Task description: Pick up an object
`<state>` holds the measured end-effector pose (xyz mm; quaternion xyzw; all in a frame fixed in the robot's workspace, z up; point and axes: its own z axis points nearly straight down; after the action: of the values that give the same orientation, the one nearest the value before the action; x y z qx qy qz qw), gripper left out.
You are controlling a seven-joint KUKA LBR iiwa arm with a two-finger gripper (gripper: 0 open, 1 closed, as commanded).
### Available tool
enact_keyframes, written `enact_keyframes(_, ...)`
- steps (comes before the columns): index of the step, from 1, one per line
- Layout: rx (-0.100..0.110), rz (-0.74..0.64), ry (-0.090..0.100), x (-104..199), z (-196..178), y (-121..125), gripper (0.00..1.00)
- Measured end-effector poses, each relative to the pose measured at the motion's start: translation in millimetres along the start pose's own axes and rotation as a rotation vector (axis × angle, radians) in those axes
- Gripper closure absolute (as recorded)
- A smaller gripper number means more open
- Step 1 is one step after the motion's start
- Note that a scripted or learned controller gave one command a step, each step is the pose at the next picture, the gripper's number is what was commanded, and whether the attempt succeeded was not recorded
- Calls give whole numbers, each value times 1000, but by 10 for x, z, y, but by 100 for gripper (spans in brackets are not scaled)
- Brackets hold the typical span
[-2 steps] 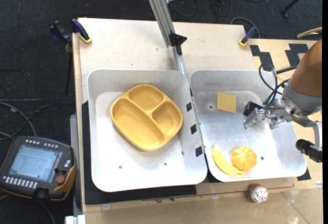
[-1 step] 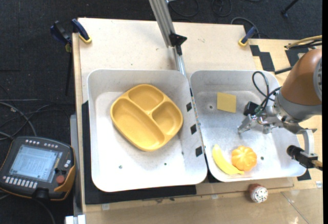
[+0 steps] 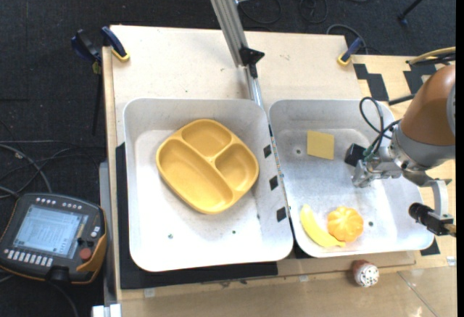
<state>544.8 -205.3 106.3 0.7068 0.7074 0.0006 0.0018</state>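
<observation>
1. Two shallow white bins side by side on the bench: left bin (image 3: pixel 145 236), right bin (image 3: pixel 290 116).
2. In the left bin, a yellow divided plate (image 3: pixel 207 165) with three compartments, lying flat near the middle.
3. In the right bin, toward 12 o'clock of its floor, a pale yellow square block (image 3: pixel 320 144), lying flat.
4. Toward 6 o'clock in the same bin, an orange toy fruit (image 3: pixel 344 224) touching a yellow banana-shaped piece (image 3: pixel 313 228) on its 9 o'clock side.
5. Reaching in from 3 o'clock, the grey arm with its orange band (image 3: pixel 433 109); gripper (image 3: pixel 365 178) low over the right bin, at 4 o'clock from the block and 1 o'clock from the orange fruit, apart from both.
6. Cannot tell how the gripper stands; nothing seen held.
7. On the bench at 6 o'clock, outside the right bin, a small speckled white ball (image 3: pixel 367 274).
8. On the floor at 8 o'clock, a teach pendant (image 3: pixel 51 237).
</observation>
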Motion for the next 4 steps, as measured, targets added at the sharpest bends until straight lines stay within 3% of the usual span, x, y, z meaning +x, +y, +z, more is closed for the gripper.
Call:
enact_keyframes(3, -3, -3, -1, 86, -1331, 43, 100)
enact_keyframes(4, 4, -7, 3, 565, -1235, 88, 100)
